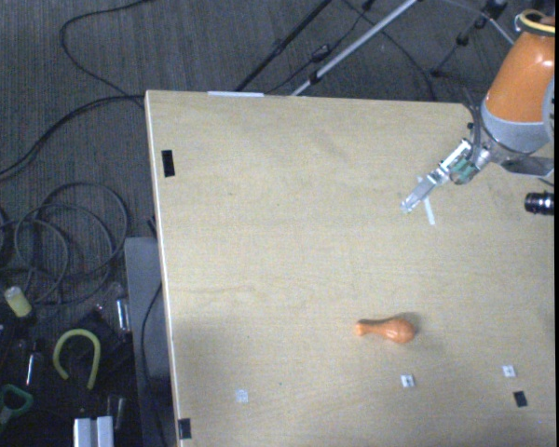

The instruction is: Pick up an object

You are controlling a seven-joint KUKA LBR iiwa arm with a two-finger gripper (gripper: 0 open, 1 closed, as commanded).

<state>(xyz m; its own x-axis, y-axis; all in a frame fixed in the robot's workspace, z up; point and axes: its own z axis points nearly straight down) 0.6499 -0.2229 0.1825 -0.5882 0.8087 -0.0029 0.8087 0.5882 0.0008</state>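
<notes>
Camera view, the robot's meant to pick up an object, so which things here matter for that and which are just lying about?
For the job:
- orange pear-shaped object, lying alone on the wooden board
- end effector, above the board, apart from the object

Lying about:
- cables on the floor at left
- yellow-green hooked tool
- small square markers near the board's front edge

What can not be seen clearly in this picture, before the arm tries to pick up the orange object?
- The gripper: small and blurred in the camera view, so whether it is open or closed cannot be told.
- The arm: cut off by the right edge, beyond its orange band.
- The orange object: too soft to name; a round body narrowing to a neck at the left.
- The small marks on the wooden board: too tiny to read.
</notes>
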